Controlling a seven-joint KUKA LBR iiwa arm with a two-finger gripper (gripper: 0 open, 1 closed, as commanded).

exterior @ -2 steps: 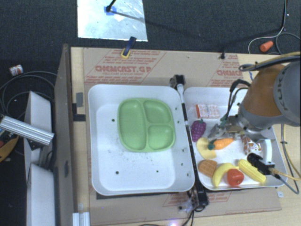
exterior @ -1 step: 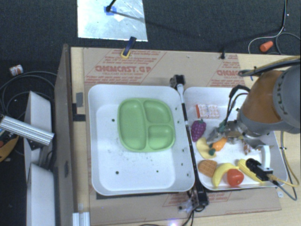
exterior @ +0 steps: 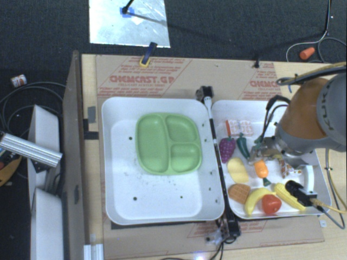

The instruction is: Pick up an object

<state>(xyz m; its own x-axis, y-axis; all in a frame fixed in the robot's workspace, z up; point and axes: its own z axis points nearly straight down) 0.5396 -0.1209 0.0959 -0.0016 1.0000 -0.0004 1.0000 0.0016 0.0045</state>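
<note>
**Arm over the right bin of toy food**

Bench with two white bins side by side. Left bin (exterior: 116, 199) holds a green divided plate (exterior: 167, 144). Right bin (exterior: 246, 110) holds grapes (exterior: 226, 147), a lemon (exterior: 237, 169), a cookie (exterior: 239, 192), a banana (exterior: 255, 198), a tomato (exterior: 271, 203) and an orange piece (exterior: 261, 169). Gripper (exterior: 264, 155) hangs just above the orange piece, its finger state hidden by the wrist.

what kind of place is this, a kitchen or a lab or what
Most likely a robotics lab bench, not a kitchen: a robot arm reaches over a white bin of toy food, a green divided plate sits in the other bin, and loose cables trail on the dark floor.
</note>
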